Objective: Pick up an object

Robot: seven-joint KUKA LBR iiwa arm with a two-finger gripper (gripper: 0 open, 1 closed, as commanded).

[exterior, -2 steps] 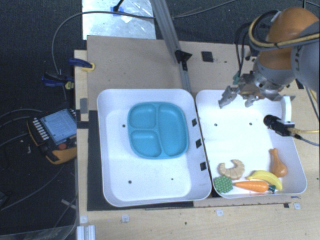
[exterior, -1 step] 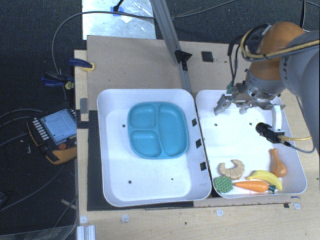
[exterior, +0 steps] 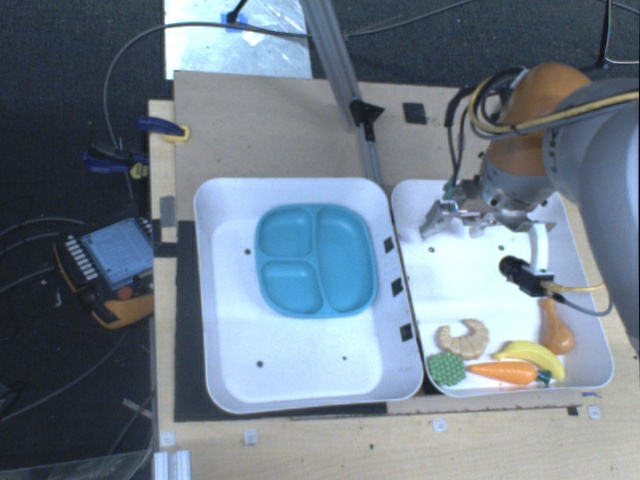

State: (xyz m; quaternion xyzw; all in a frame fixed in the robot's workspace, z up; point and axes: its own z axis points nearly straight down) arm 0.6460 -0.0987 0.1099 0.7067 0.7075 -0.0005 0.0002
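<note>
Nearest us, along the right bin's near edge, we see broccoli, a carrot, a banana and a croissant. The left bin holds a blue divided plate. Farther, the end effector hovers over the right bin; we cannot tell its opening.

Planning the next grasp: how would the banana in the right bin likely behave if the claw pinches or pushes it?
The banana looks like a smooth, glossy toy, so probably stiff, light and a bit slippery. Its curved shape may make it pivot or slide rather than roll. It lies against the carrot near the right bin corner, so a push would likely shift both.
</note>
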